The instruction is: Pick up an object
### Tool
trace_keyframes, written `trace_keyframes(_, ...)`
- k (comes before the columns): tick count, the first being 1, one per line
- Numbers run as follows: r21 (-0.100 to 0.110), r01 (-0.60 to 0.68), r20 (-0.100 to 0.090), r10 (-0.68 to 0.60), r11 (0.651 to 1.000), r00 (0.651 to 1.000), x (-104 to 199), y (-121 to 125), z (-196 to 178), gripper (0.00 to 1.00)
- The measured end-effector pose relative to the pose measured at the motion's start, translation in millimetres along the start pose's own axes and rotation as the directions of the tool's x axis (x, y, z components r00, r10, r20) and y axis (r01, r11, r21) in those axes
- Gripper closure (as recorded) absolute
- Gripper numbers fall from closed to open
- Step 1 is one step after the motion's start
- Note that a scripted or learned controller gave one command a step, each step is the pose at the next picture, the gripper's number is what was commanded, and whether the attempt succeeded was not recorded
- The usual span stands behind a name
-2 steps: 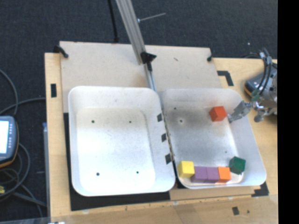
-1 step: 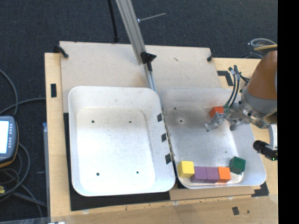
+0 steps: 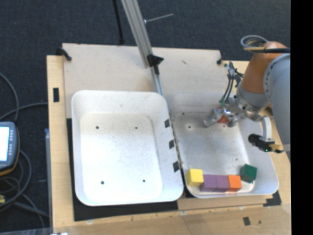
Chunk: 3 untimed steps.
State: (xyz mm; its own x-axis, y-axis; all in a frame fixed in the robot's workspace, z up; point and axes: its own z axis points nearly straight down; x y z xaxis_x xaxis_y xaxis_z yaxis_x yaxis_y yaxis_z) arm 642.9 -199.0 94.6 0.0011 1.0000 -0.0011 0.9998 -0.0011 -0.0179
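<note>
1. A dark carpeted floor (image 3: 58,13) is seen around a pale wooden bench (image 3: 107,67), with black cables lying on the floor at the left.
2. Two shallow white bins are set side by side on the bench: the left bin (image 3: 122,146) and the right bin (image 3: 215,146), their inner rims touching or nearly so.
3. A slanted metal rail (image 3: 139,26) is seen rising from the bench behind the bins toward the top of the view.
4. Part of a small screen device (image 3: 7,146) is visible at the left edge, on the floor.
5. The grey arm (image 3: 274,92), with its orange band (image 3: 254,75), is seen reaching in from the right over the far part of the right bin.
6. The gripper (image 3: 221,117) is placed low over the upper middle of the right bin; whether it is apart or together cannot be told, and nothing is seen clamped in it.
7. Five blocks are lined up along the near wall of the right bin: a yellow block (image 3: 196,176), two purple blocks (image 3: 211,181) and (image 3: 223,181) touching each other, an orange block (image 3: 235,181) just beside them, and a green block (image 3: 248,172) near the right corner.
8. The blocks are well apart from the gripper.
</note>
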Motion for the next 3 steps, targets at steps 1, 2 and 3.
trace_keyframes(1, 0.016, -0.011, 0.0, 0.011, 1.0, 1.0, 8.9, 11.6, -3.1, 0.0)
trace_keyframes(2, 0.052, -0.016, 0.004, 0.016, 0.999, 1.0, 20.6, 23.0, 1.0, 0.0)
trace_keyframes(3, 0.05, -0.016, 0.008, 0.016, 0.999, 1.0, 47.8, 22.9, 2.2, 0.0)
